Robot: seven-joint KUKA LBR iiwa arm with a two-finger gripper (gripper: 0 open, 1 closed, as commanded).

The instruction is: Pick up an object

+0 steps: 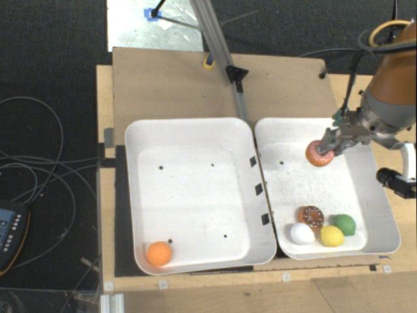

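Note:
A pink frosted donut [318, 156] lies in the upper part of the right bin [378, 204]. My gripper [328, 143] is right over the donut's upper right edge and hides part of it. I cannot see whether it touches or grips the donut. The grey arm with its orange band comes in from the right edge, above the bin's far right corner.
At the right bin's front sit a chocolate sprinkled donut [311, 216], a white ball [301, 233], a yellow ball [332, 236] and a green ball [345, 224], close together. The left bin [189, 126] has an orange ball [159, 253] in its front left corner. A slanted metal pole [218, 38] stands behind the bins.

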